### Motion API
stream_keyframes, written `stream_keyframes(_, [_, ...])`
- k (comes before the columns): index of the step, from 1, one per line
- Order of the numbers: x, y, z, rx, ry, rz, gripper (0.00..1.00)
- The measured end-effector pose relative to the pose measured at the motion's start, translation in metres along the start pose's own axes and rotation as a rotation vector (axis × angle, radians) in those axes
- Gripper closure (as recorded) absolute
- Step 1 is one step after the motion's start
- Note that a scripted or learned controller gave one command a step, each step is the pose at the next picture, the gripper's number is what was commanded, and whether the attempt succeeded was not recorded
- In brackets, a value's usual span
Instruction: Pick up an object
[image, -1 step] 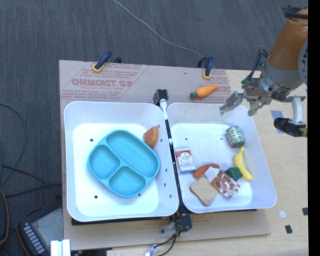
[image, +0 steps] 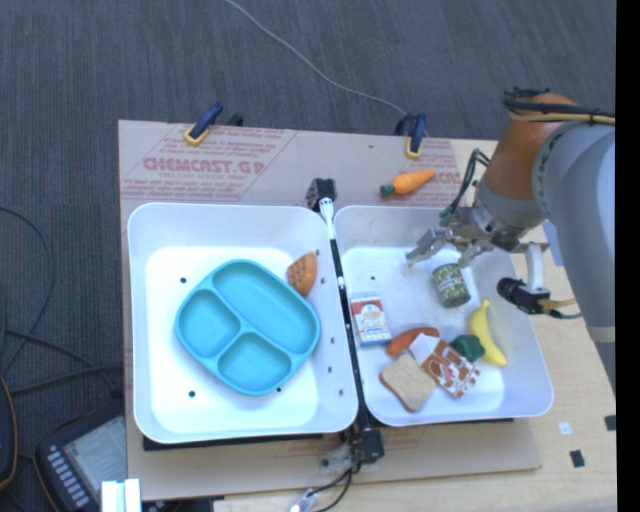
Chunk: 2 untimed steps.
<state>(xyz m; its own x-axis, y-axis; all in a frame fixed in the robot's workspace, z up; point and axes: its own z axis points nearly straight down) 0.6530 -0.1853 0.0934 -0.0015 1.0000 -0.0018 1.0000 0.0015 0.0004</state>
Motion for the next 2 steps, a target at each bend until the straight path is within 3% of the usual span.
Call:
stream_keyframes(1, [0.037, -0.045, 0.005, -0.006, -0.002, 0.001, 0.00])
stream_keyframes(2, [0.036, -0.043, -0.006, -0.011, -0.004, 0.002, 1.00])
